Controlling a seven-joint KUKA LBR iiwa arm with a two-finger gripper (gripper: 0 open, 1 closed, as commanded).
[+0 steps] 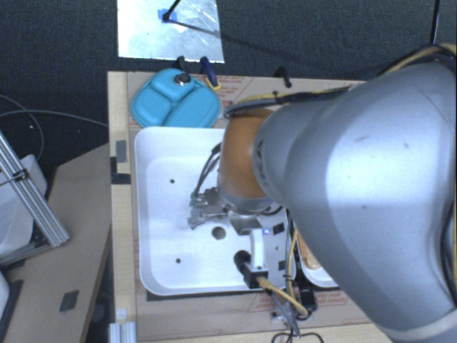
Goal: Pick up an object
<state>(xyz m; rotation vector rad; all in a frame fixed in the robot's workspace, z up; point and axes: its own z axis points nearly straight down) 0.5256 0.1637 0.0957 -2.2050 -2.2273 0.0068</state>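
Observation:
My gripper [202,211] hangs low over the middle of the left white bin [161,191], at the end of the grey arm with its orange band [241,156]. Just below and right of the gripper a small pale round thing [218,232] shows against the bin floor; I cannot tell whether it is an object or part of the gripper. The arm hides the right side of this bin and whatever lies there.
A blue moulded lid-like piece [176,102] rests on the bench just beyond the left bin's far rim. The right bin [319,277] shows as a thin sliver under the arm. A shiny sheet [168,20] lies farther back. Metal rails [28,206] stand at the left.

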